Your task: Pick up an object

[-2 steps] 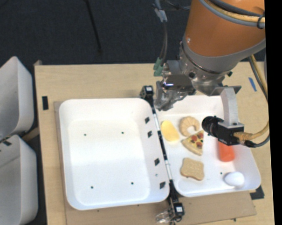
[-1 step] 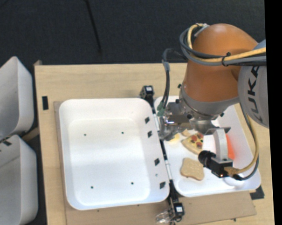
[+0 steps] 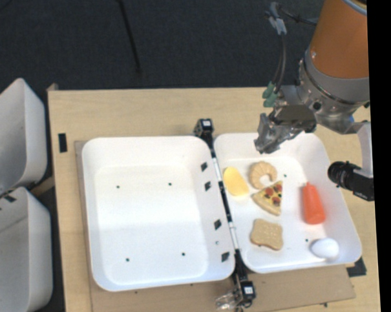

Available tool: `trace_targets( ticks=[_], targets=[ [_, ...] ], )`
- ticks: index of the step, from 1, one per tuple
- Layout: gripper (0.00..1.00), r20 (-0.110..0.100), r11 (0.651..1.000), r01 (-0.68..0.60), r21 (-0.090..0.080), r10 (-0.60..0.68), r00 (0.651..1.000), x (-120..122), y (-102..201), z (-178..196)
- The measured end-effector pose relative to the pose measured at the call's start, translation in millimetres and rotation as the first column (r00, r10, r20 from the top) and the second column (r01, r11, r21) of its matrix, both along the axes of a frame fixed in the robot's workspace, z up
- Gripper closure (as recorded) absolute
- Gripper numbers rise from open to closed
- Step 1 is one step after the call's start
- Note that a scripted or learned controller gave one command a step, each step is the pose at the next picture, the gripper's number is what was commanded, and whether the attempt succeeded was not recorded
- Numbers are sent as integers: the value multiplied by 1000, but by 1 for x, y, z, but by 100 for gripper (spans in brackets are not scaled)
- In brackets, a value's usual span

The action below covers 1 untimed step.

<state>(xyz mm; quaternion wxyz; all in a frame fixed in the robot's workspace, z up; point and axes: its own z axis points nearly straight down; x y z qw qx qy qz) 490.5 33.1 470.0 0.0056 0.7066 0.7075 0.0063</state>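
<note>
Camera view, arm: the grey arm (image 3: 336, 55) with its orange band comes in from the upper right and ends over the far part of the right bin.
Gripper: the gripper (image 3: 267, 144) hangs over the far left part of the right bin (image 3: 335, 162), above the food items; nothing sits between its fingers.
Gripper state: whether the tips are spread or pressed together cannot be made out from this angle.
Orange cylinder: the orange cylinder (image 3: 313, 204) lies in the right half of the right bin, its long axis running roughly from the far edge towards the near edge, slightly tilted.
Croissant piece: the curled tan pastry (image 3: 263, 174) lies just below the gripper, its open side facing the near right.
Pizza slice: the pizza slice (image 3: 270, 197) lies just beside the pastry, its tip pointing left towards the divider, its crust on the right.
Yellow piece: the yellow oval (image 3: 235, 181) lies close to the bin's left wall, long axis far to near.
Toast: the toast slice (image 3: 267, 234) lies flat near the front, apart from the pizza slice.
Egg: the white egg (image 3: 325, 248) rests in the near right corner, close to the rim.
Open room: bare white floor lies between the pizza slice and the orange cylinder, and along the far right of the right bin.
Left bin: the left bin (image 3: 149, 209) shares a clipped edge with the right one.
</note>
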Motion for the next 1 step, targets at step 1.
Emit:
trace_targets(
  ticks=[1],
  targets=[
    [100, -14, 1000, -8, -1, 8, 1000, 42, 89, -22]
  ],
)
